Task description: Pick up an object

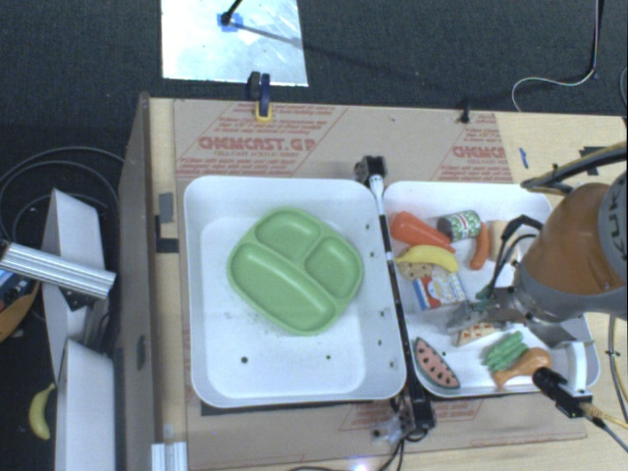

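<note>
I am watching the arm (pixel 579 253) reaching in from the right and hanging low over the right bin (pixel 510 196), where all the candidates are lying. The gripper (pixel 478 312) is sitting down among the toys, close to a small pale wedge like a slice of food (pixel 474 336) and just right of the printed carton (pixel 437 289); whether it is released or clenched I cannot tell from this angle, and nothing is visibly held.

Around it I am seeing a banana (pixel 429 258) touching the carton's far edge, an orange carrot (pixel 419 231) beyond that, a green-labelled can (pixel 459 226) at the far side, a watermelon slice (pixel 435 363) at the near left corner, and a second carrot with green leaves (pixel 512 354) near the near wall. The left bin (pixel 221 204) is carrying only the green divided plate (pixel 295 271).

I am reading this as the descent-to-grasp step, with no pick made yet. The next move is calling for a firm close on whichever piece lies under the tool, then a straight lift; with the clutter this tight, I am expecting a real chance of a miss or a nudge.
</note>
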